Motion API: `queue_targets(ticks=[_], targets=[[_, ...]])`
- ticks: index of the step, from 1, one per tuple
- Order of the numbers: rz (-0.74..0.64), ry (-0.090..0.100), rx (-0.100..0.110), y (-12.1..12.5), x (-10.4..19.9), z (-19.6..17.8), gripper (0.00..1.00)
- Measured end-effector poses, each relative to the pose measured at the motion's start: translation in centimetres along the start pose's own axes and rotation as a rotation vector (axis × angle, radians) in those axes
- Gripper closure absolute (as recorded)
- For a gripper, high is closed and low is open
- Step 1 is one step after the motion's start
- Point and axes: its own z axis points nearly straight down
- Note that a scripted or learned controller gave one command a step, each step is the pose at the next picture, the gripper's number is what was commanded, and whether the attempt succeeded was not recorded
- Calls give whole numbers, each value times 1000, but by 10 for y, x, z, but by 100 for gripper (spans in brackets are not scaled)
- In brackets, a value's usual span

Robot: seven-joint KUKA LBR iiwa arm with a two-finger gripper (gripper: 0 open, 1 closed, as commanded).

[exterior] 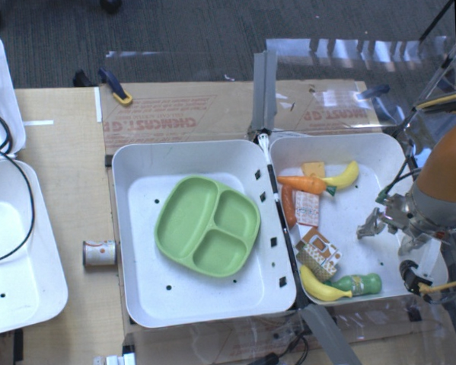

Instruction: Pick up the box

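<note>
The box (318, 251) lies left of the hand (371, 227), apart from it; the hand's fingers are spread, gripping nothing.

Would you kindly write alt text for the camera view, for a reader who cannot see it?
A grey robot arm's gripper hovers over the right white bin, apart from a small box lying among two bananas, a carrot and a green bottle. The left bin holds a green divided plate.

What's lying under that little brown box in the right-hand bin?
The brown box rests partly on a yellow banana, overlapping its upper end. Beside the banana lies a green bottle. Whatever else the box covers is hidden.
</note>
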Motion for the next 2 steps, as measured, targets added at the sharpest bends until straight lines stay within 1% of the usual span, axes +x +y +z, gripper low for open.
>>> queue_targets(ticks=[1, 2], targets=[[42, 0, 3, -42, 33, 1, 0], [125, -2, 0, -40, 94, -100, 0]])
